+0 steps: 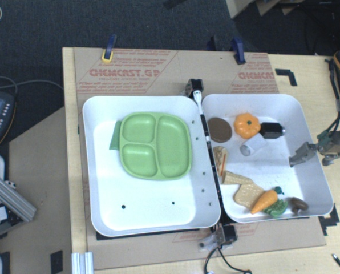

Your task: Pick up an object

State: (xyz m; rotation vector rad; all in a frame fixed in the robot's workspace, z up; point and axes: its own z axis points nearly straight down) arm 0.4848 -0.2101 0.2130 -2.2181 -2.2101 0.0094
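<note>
The right bin [284, 104] holds several toy foods. At its back lie an orange pumpkin [247, 125], a brown round disc [219, 129] and a black block [271, 130]. A small grey cylinder [247, 149] sits just in front of them. Along the bin's left and front are a striped strip [220, 160], two tan bread slices [245, 188], a carrot [264, 200] with green leaves [278, 208], and a brown piece [298, 203]. My gripper [306, 152] hangs low over the bin's right rim, to the right of the cylinder and apart from every object.
A green divided plate [156, 146] rests in the left bin [96, 170]. Blue and yellow clamps [108, 49] hold the cardboard base at the back. Cables run along the bench's right side [336, 96].
</note>
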